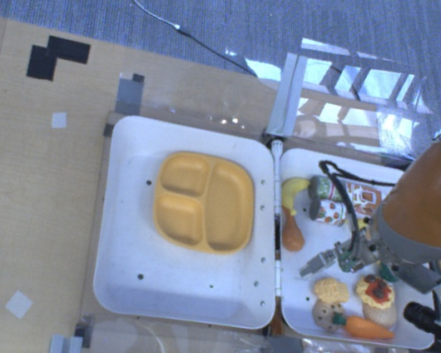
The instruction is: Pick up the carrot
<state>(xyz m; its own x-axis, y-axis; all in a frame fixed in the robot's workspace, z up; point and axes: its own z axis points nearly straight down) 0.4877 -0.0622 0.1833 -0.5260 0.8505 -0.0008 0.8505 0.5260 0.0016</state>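
The orange carrot [368, 329] lies on its side near the front edge of the right bin [298, 312], its green end pointing left. My gripper [326, 265] hangs over the middle of that bin, up and to the left of the carrot and apart from it. Nothing shows in the gripper. The arm's grey and orange wrist [432, 200] covers the bin's right part.
Around the carrot sit a cupcake-like toy [377, 297], a tan biscuit [331, 290] and a small round toy [325, 317]. Farther back lie a drumstick [291, 233], a yellow fruit [292, 190] and a small carton [330, 202]. The left bin [120, 264] holds a yellow divided plate [203, 202].
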